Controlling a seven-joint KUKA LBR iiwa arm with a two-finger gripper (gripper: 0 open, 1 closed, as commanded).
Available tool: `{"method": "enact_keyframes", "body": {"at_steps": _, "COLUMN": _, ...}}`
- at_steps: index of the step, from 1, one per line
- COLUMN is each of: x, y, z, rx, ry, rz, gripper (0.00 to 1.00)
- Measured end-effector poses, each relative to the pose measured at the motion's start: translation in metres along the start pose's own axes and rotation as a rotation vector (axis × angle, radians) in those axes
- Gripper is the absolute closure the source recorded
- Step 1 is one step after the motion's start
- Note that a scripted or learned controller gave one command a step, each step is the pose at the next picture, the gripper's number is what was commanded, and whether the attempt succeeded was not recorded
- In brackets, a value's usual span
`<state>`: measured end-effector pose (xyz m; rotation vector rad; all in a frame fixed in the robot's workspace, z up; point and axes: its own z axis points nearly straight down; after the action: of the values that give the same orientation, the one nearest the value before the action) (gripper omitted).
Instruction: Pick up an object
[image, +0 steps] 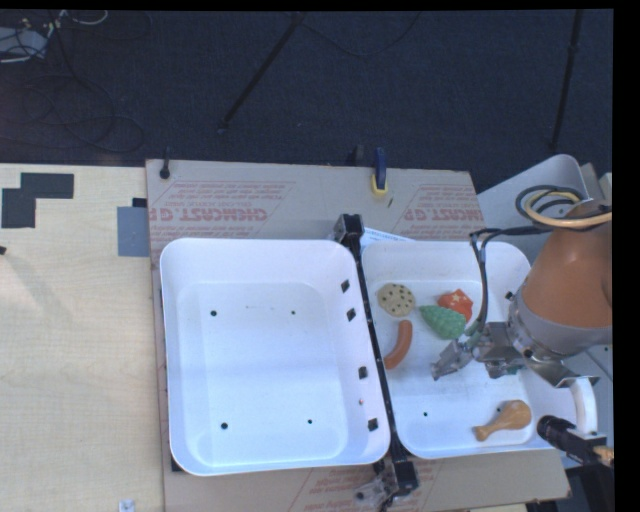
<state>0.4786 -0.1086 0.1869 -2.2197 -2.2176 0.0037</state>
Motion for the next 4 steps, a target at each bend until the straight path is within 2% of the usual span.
{"method": "enact_keyframes", "body": {"at_steps": 1, "x": -0.045, "y": 0.050, "z": -0.053, "rx": -0.007, "ry": -0.003, "rz": 0.000, "gripper": 0.00}}
{"method": "enact_keyframes", "body": {"at_steps": 2, "x": -0.041, "y": 0.081, "z": -0.267, "rx": -0.022, "ry": -0.006, "rz": -0.004, "gripper": 0.00}}
{"method": "enact_keyframes", "body": {"at_steps": 3, "x": 0.046, "y": 0.068, "z": -0.357, "rx": -0.013, "ry": 0.000, "rz": -0.010, "gripper": 0.00}}
{"method": "enact_keyframes", "body": {"at_steps": 4, "x": 0.043, "y": 0.069, "z": -0.360, "rx": 0.001, "ry": -0.002, "rz": -0.008, "gripper": 1.00}}
